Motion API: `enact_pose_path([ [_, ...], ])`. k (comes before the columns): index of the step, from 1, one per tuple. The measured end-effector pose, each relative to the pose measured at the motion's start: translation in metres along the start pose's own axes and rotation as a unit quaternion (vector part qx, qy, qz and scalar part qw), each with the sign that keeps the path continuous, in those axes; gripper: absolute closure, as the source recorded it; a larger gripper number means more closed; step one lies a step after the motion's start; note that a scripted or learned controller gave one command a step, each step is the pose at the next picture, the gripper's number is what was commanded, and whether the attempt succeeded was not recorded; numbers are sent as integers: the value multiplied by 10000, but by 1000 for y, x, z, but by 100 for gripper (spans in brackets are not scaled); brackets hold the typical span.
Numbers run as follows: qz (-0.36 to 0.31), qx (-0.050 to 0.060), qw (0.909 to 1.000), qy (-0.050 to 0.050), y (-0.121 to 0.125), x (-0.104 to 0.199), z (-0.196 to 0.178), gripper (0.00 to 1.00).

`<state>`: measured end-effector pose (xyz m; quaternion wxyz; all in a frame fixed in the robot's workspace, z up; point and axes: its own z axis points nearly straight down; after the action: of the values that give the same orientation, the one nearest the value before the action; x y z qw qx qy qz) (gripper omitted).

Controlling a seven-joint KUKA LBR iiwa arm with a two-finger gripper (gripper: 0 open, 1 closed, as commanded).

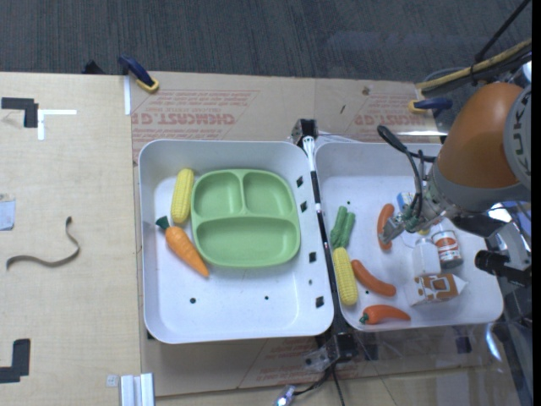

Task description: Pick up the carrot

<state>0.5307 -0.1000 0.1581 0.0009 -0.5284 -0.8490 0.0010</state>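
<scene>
Camera view: you had the carrot [186,250] in the left bin [228,320], touching the green plate [245,218] at its left edge, below the corn [181,194]. Gripper [409,218] hung over the right bin [473,307], well apart from the plate; grip can't be told.

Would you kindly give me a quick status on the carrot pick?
Gripper low in right bin, fingers unclear. Carrot in left bin, beside green plate, untouched. Nothing covering it.

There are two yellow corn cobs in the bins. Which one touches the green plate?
The yellow corn cob in the left bin: it lies against the green divided plate's left rim. The other cob lies in the right bin.
</scene>
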Motion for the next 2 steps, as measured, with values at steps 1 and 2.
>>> enact_pose_path([
  [1, 1415, 8, 9899, 2, -20, 81, -32, 100],
  [2, 610, 4, 9981, 1, -43, 13, 50, 100],
])
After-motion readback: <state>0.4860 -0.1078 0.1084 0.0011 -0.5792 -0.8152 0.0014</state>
